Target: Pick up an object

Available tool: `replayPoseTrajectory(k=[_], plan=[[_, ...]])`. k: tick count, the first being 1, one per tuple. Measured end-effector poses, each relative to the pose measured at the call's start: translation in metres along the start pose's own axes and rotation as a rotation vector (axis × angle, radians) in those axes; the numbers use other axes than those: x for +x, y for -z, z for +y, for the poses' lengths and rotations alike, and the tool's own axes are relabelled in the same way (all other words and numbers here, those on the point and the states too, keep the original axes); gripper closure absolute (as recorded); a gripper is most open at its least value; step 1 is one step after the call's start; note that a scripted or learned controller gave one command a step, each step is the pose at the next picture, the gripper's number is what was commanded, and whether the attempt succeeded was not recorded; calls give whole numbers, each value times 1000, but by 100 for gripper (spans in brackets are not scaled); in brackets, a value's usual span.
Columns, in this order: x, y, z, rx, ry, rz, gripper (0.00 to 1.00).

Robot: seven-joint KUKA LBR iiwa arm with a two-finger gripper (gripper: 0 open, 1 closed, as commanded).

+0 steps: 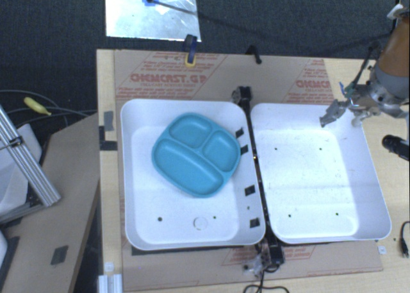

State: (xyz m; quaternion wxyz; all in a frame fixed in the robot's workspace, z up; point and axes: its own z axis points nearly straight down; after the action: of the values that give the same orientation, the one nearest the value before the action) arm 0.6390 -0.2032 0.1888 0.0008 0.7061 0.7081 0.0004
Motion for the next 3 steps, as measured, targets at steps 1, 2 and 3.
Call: replayPoseTrajectory(k=[1, 2, 3], plan=[[100, -20, 28, -1, 10, 3, 0], [266, -3, -29, 0, 17, 8, 0], [306, 115, -128, -5, 9, 7, 0]])
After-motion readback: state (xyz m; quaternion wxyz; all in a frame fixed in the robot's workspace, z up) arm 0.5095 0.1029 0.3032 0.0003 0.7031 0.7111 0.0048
